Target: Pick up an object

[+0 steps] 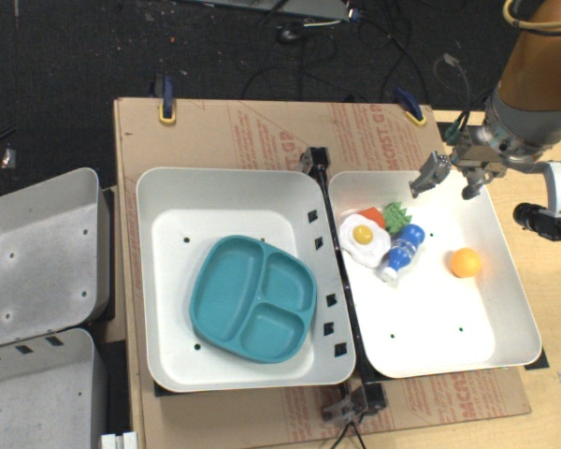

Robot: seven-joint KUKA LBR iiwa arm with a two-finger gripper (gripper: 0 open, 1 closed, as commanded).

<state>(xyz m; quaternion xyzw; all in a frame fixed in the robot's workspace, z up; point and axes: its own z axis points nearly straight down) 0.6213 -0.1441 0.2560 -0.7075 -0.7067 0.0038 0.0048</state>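
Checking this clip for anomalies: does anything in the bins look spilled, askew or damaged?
Nothing stands out. The teal tray lies flat in the left bin; the egg, bottle and orange ball lie in the right bin. The gripper hovers open above.

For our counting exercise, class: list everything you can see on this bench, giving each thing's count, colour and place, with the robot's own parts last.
Bins: two, white, side by side on the bench.
Divided tray: one, teal, lying in the left bin.
Toy fried egg: one, white with yellow yolk, right bin, near its left wall.
Bottle: one, blue and white, lying beside the egg.
Green toy: one, behind the bottle.
Orange-red piece: one, behind the egg.
Ball: one, orange, apart from the rest, right bin.
Clamps: two, blue and yellow, board's far edge.
Gripper: one, grey, open, above the right bin's far edge.
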